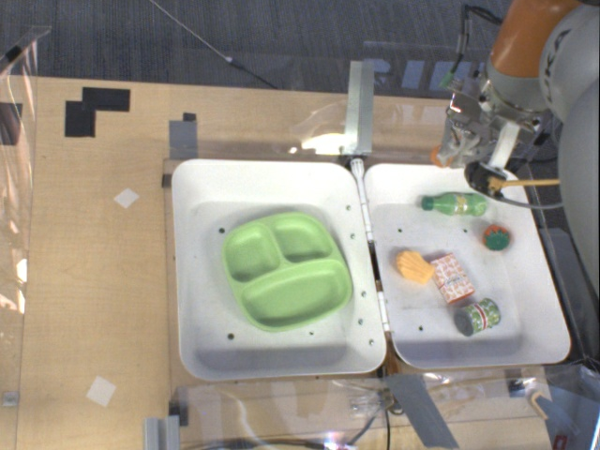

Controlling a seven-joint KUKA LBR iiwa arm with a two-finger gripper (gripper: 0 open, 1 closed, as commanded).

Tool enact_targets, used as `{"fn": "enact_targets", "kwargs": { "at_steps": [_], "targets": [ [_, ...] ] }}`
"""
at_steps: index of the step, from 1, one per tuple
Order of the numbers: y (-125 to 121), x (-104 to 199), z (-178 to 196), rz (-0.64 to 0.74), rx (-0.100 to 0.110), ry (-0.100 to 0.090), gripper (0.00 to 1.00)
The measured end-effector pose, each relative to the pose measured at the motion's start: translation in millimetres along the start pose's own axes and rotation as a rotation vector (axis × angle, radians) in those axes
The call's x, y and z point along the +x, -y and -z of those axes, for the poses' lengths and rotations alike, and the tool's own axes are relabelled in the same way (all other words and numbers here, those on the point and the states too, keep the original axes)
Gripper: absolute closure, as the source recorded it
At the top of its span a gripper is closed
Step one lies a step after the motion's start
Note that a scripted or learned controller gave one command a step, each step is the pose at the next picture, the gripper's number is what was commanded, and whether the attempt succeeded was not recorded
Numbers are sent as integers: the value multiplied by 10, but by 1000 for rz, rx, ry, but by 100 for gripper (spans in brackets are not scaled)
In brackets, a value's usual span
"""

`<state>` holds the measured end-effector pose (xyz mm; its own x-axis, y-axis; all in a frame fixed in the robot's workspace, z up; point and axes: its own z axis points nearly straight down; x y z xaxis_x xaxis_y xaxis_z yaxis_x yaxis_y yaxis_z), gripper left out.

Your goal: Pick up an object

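Arm: the grey arm with the orange band [525, 31] is reaching in over the far rim of the right shallow white bin [553, 326].
Gripper [473, 157]: hanging above that bin's far edge; finger state cannot be told.
Left shallow white bin [197, 345]: sitting well left of the gripper, bearing a green three-compartment plastic tray [286, 270].
Bottle: the green plastic bottle [455, 203] is lying on its side just below the gripper, long axis running left-right, cap end pointing left.
Box: a red-and-white patterned box [451, 278] is lying nearer the camera than the gripper.
Yellow piece: a yellow ridged object [413, 266] is touching the box's left side.
Can: a small green-and-red can [478, 316] is lying nearest the camera.
Ball: a small red-and-green round object [497, 238] is sitting below-right of the gripper.
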<state>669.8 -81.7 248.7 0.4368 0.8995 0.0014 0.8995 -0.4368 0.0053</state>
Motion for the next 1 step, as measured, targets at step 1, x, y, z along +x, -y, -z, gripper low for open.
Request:
{"fn": "enact_targets", "kwargs": {
  "at_steps": [1],
  "targets": [
    [366, 724, -400, -205, 4, 1, 100]
  ]
}}
